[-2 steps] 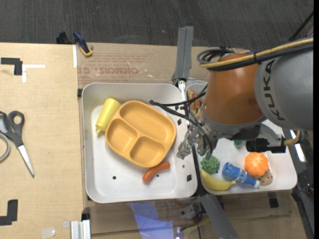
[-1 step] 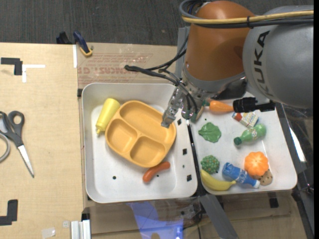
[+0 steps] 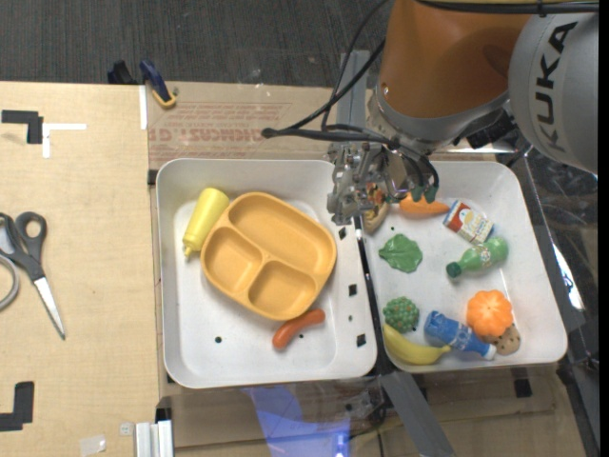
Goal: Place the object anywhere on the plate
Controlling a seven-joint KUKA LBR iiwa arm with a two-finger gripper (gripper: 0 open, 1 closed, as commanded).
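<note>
A yellow plate (image 3: 266,253) with three compartments lies tilted in the left bin (image 3: 181,331), and nothing lies on it. My gripper (image 3: 356,209) hangs over the divider between the two bins, just off the plate's upper right corner. A small brownish thing (image 3: 377,217) shows right at the gripper's lower tip; I cannot tell whether it is held. An orange carrot (image 3: 423,208) lies just right of the gripper.
In the left bin, a yellow bottle (image 3: 203,219) leans at the plate's left and a sausage (image 3: 298,328) lies below it. The right bin (image 3: 533,255) holds a lettuce leaf (image 3: 401,252), green bottle (image 3: 479,258), carton (image 3: 468,222), broccoli (image 3: 402,313), banana (image 3: 414,348), blue bottle (image 3: 457,334), and tangerine (image 3: 489,314).
</note>
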